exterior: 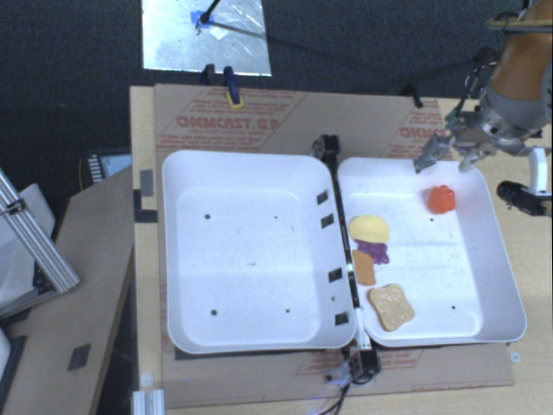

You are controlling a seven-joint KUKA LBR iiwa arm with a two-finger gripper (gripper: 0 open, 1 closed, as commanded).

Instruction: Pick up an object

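Two shallow white plastic bins sit side by side on a sheet of brown cardboard (259, 115) with red printing. The left bin (251, 249) has a smooth, glossy floor with rounded corners and a few small dark dots on it. The right bin (484, 266) holds all the items. Far in it, toward the right, lies a small red-orange rounded piece (441, 199), shaped like a tomato or pepper. Near the dividing wall on the left lies a pale yellow smooth lump (369, 228), and touching its near side a small purple cluster (373, 251). Just beside that, a flat orange slab (364, 269) rests along the wall. Nearest of all is a tan slice of toy bread (391, 307), speckled and crust-edged.

My gripper (449, 156) hangs over the far rim of the right bin, just left of and beyond the red-orange piece, not touching it. Its two metal fingers stand apart with nothing between them. Black clips (328, 150) join the bins at the middle. A crinkled silver sheet (206, 24) lies on the dark floor beyond the bench.
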